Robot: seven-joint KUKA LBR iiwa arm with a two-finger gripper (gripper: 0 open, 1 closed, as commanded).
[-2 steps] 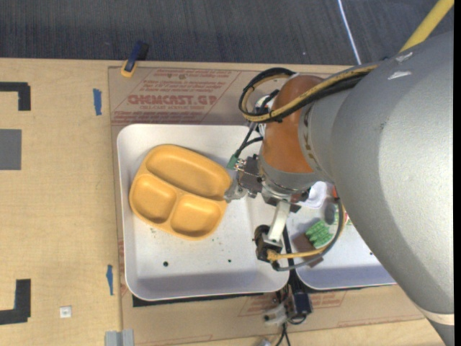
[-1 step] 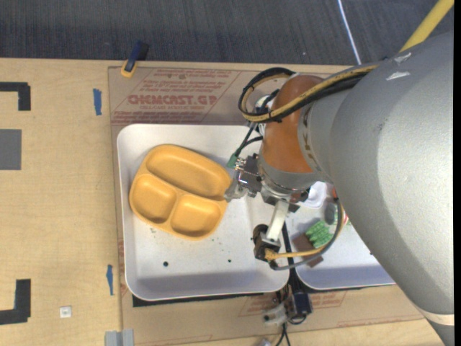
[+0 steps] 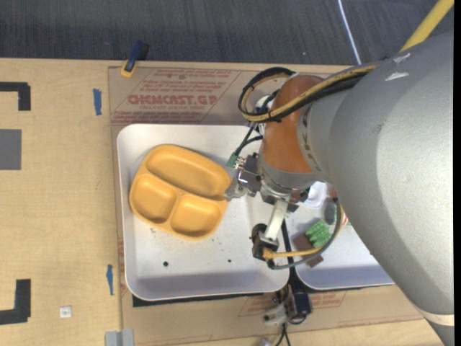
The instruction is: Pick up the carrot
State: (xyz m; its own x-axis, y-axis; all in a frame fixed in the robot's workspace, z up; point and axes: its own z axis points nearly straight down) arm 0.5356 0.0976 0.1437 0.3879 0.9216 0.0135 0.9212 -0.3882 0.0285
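Note:
My gripper (image 3: 246, 180) hangs over the seam between the two white bins, under the orange wrist band (image 3: 288, 132). Its metal body sits just off the right edge of a yellow three-section plate (image 3: 180, 189), which lies in the left bin (image 3: 194, 269). Whether it touches the plate I cannot tell. A small green object (image 3: 318, 232) lies in the right bin (image 3: 346, 265), just right of the wrist. The bulky grey arm (image 3: 392, 171) hides most of the right bin and what lies in it.
Bare white floor fills the front of the left bin, with a few dark specks (image 3: 166, 264). The bins rest on a cardboard sheet (image 3: 180, 96) on the tan bench. A small blue and yellow item (image 3: 134, 58) lies on the bench beyond the bins.

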